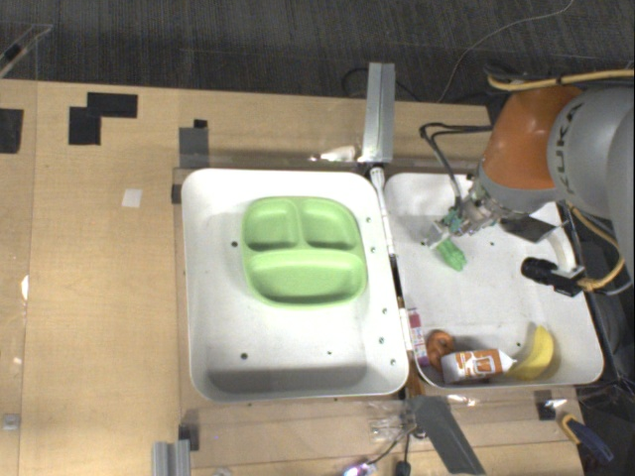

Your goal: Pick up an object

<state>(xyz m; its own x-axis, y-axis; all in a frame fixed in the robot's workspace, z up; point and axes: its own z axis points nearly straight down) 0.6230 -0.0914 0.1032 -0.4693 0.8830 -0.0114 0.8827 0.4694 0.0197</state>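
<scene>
Arm [556, 147] low over green object [452, 256]

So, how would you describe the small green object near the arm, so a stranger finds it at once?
Look in the right bin, upper half, just below the pincer. The small green object lies alone on the white floor, far from the banana and carton at the bottom edge.

The scene was lit evenly and quite brightly from above. The two white bins [288, 365] were very bright, and the inside walls were almost washed out. Soft, weak shadows lay under the green tray [302, 250] and beside the arm [556, 152]. The picture was a little soft and grainy, and small things were not sharp. The dark floor at the top stayed dim.
</scene>
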